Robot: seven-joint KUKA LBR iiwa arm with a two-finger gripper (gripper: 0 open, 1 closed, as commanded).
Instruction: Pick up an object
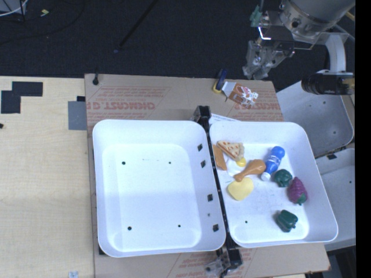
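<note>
Nothing is grasped yet: the gripper (259, 62) hangs at one o'clock, its state not discernible; toys remain in the right bin (316, 225).

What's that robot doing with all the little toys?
The robot arm is trying to pick up a toy. Right now its claw hangs up high, past the far edge of the right bin, with nothing seen in it. The toys all lie in that bin: a blue bottle, a drumstick, purple grapes, a pizza slice and some green pieces. The left bin sits beside it.
</note>
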